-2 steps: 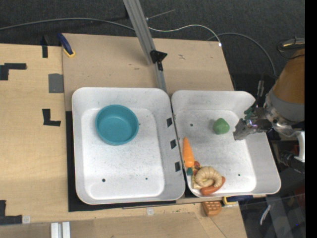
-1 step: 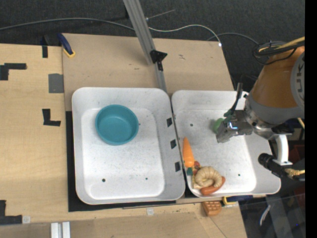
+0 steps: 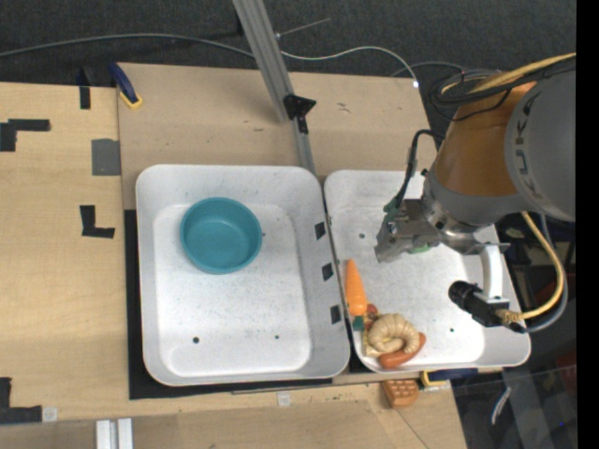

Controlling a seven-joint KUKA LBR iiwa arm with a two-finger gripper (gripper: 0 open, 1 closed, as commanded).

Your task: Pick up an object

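A teal bowl [image 3: 221,235] sits in the left bin [image 3: 159,344], toward its far left part. In the right bin [image 3: 449,340], an orange carrot [image 3: 356,288] lies along the left wall. Just below it rest a tan croissant [image 3: 388,330] and a red-orange sausage [image 3: 404,352], touching each other at the near left corner. My gripper [image 3: 398,237] hangs over the middle of the right bin, above and to the right of the carrot. Nothing shows between it and the bin floor.
A grey metal pole [image 3: 267,54] slants across the bench behind the bins. Black cables trail at the back, and a black fitting with a yellow cable [image 3: 477,305] sits over the right bin's near right part. Blue-yellow clamp [image 3: 126,84] at far left.
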